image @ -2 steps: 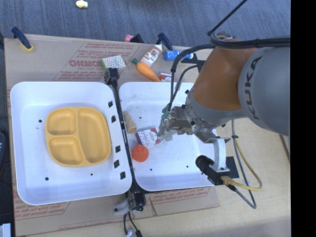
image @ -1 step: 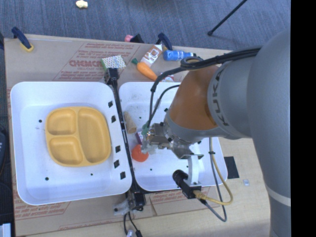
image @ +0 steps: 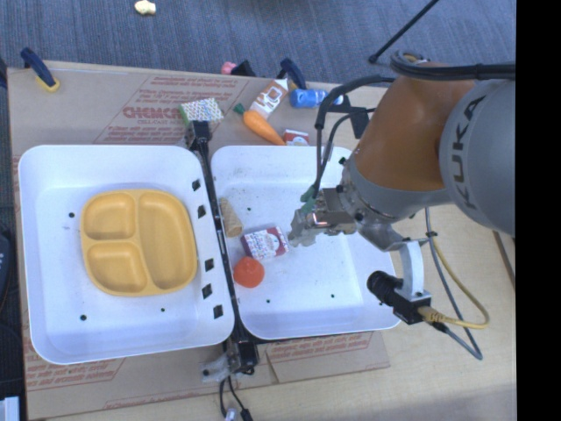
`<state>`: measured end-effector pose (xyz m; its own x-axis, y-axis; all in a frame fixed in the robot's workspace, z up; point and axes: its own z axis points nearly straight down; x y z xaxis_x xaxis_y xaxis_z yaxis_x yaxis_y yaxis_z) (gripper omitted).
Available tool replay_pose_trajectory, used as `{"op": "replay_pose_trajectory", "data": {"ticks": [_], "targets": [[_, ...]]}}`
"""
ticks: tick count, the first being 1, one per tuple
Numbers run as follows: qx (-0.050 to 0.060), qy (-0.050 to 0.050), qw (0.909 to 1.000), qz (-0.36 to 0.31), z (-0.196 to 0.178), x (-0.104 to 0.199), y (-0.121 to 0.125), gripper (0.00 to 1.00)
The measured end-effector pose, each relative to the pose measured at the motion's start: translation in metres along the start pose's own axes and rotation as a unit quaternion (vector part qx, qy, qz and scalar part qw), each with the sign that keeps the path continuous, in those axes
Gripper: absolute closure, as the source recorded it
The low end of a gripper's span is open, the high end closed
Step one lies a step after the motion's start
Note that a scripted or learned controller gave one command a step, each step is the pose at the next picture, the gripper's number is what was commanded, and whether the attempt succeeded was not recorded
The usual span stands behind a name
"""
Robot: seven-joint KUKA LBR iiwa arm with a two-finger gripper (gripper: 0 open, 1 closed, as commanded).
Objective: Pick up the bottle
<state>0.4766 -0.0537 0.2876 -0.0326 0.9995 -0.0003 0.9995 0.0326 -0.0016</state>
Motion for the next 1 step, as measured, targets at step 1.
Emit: {"op": "replay_pose_trajectory", "data": {"ticks": [1], "targets": [[0.002, 0.001, 0.9988, -0.049, 0.0968, 0.0206, -0.0001, 1.00]]}}
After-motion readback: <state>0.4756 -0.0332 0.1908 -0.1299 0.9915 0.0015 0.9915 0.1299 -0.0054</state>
